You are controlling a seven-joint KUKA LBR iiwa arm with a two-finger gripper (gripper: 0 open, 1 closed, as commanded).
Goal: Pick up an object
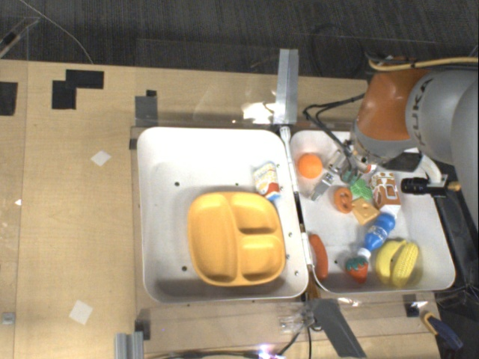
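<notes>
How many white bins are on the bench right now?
2. The left bin holds a yellow divided tray. The right bin, beside it, holds the small toys, with the arm reaching in over its upper part.

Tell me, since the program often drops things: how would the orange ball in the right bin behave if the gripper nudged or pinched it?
The orange ball looks round and smooth, so a nudge would probably roll it, perhaps against the bin wall beside it. Its curved surface may slip out of a two-finger pinch unless centred. It looks like a toy, so probably light. The gripper sits just right of it.
</notes>
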